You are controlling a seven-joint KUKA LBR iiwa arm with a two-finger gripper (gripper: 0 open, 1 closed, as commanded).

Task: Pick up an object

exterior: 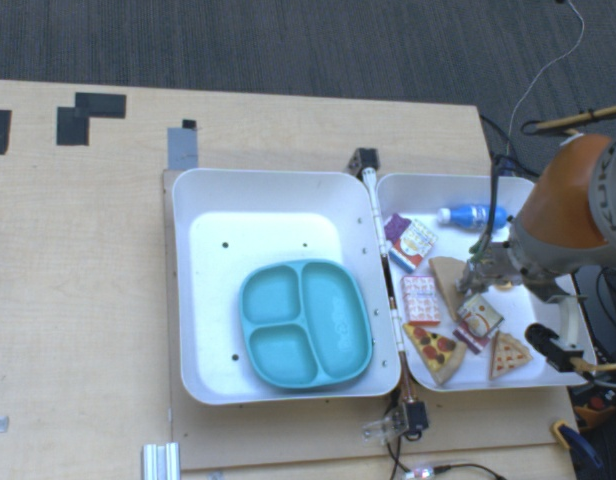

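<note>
Camera view: tool (475,280) (grip unclear) amid pizza slices (435,346), blue bottle (475,215), packets (420,297).

left bin (188,298): blue divided plate (306,322) | bench (78,298): black tape patches (88,116)

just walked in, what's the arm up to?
The KUKA arm reaches in from the right, its end effector low in the right bin over a clutter of small items: pizza slice toys, small packets, a blue bottle. Nothing visibly grasped yet. The left bin holds a blue divided plate.
</note>
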